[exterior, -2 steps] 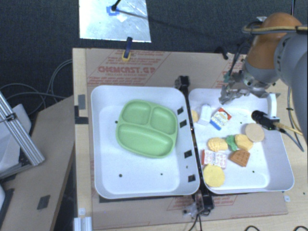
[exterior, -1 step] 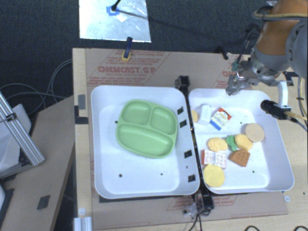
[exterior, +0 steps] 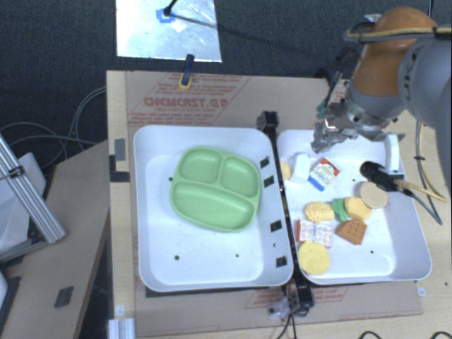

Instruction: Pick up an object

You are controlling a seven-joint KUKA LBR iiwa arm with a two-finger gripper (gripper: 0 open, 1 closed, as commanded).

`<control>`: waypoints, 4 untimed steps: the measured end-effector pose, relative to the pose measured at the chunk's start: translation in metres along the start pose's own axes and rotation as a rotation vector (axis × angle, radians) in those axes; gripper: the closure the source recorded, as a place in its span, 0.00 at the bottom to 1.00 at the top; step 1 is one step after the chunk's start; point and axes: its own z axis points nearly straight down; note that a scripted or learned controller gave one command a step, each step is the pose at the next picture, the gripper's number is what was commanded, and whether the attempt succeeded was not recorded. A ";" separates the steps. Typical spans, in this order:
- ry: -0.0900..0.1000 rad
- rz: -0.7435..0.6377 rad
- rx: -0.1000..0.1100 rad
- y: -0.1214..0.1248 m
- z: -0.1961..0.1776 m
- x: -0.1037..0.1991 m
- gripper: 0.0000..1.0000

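- Brown cardboard sheet [exterior: 191, 101] covers the bench under two shallow white bins set side by side, with dark carpet around it.
- Right bin [exterior: 406, 256] holds the things to pick. A small white carton [exterior: 302, 167] lies near its far left corner, just beside a red, white and blue packet [exterior: 325, 174].
- Gripper [exterior: 321, 141] hangs over that far left corner, just above the white carton. Whether it is open or closed cannot be told.
- Toward the bin's middle lie a yellow corn piece [exterior: 319, 212], a green piece [exterior: 341, 208], a pale yellow lump [exterior: 358, 208] and a tan disc [exterior: 373, 195], close together.
- Nearer the camera are a brown waffle [exterior: 353, 232], a red and white packet [exterior: 314, 233] and a yellow round piece [exterior: 314, 258].
- Left bin [exterior: 152, 260] holds a green divided plate [exterior: 215, 189] lying flat near its middle.
- Silver foil square [exterior: 168, 20] lies on the carpet beyond the cardboard.
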 end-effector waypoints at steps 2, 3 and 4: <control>0.002 -0.001 0.002 -0.049 -0.003 0.106 1.00; 0.001 -0.002 0.001 -0.073 -0.007 0.164 1.00; 0.000 0.001 -0.002 -0.072 -0.022 0.178 1.00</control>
